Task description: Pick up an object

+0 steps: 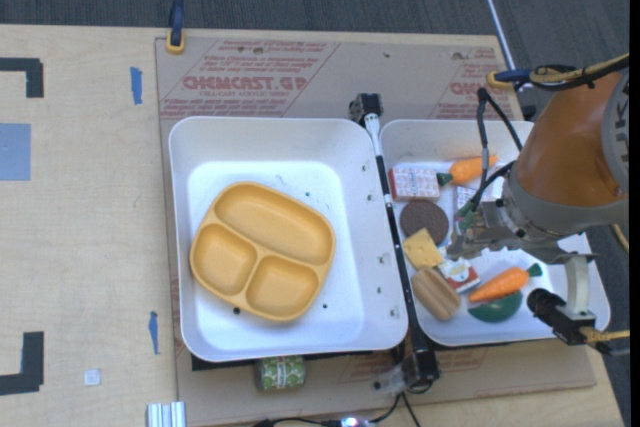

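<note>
The right bin (590,300) holds several toy foods: a carrot (466,170) at the back, a red-and-white packet (415,181), a brown disc (425,217), a yellow cheese wedge (422,248), a tan bread piece (436,293), a second carrot (498,283) and a green piece (495,309). My gripper (470,237) hangs low over the middle of this bin, just right of the cheese wedge and above a small white-and-red item (459,272). The orange-banded wrist (570,155) hides the bin's right part.
In the left bin (190,145) lies a yellow divided plate (262,250). A black clamp (367,105) sits where the two bins meet at the back. A green can (282,373) lies in front of the left bin. Cables run over the right bin's far rim.
</note>
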`<action>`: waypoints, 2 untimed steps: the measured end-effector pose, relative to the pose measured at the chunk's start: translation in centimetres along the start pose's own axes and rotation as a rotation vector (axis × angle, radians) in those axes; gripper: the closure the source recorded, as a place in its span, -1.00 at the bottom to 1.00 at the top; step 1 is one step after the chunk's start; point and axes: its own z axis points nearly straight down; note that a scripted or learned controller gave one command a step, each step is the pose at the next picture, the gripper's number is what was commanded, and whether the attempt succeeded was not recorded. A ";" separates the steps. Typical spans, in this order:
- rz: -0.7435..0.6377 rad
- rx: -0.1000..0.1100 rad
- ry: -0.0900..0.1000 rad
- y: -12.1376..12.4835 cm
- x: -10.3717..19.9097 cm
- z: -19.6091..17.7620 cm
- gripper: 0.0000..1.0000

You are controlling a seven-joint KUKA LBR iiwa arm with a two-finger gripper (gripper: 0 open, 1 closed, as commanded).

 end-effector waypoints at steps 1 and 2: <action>0.002 0.002 -0.002 -0.1 -3.5 0.5 1.00; 0.000 -0.001 0.000 0.0 0.0 0.0 1.00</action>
